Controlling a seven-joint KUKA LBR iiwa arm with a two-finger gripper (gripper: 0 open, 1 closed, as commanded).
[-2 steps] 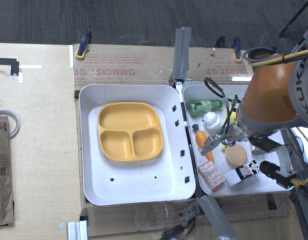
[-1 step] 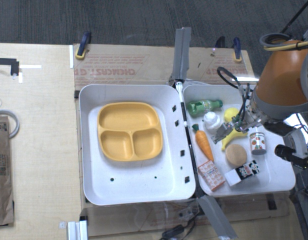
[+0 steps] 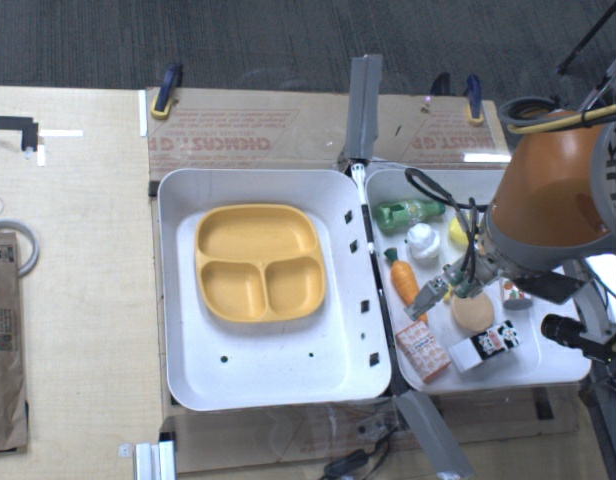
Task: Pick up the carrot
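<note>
In the camera view, the carrot (image 3: 403,280) is lying in the right bin (image 3: 558,368), near its left wall. The gripper (image 3: 435,295) is hanging just right of it, fingers slightly apart, holding nothing. It should be sliding left, then closing gently.

You see dark grey carpet (image 3: 288,18) beyond a pale wooden bench (image 3: 68,268), with cardboard (image 3: 258,128) clamped by blue clamps (image 3: 168,88) at its back.
</note>
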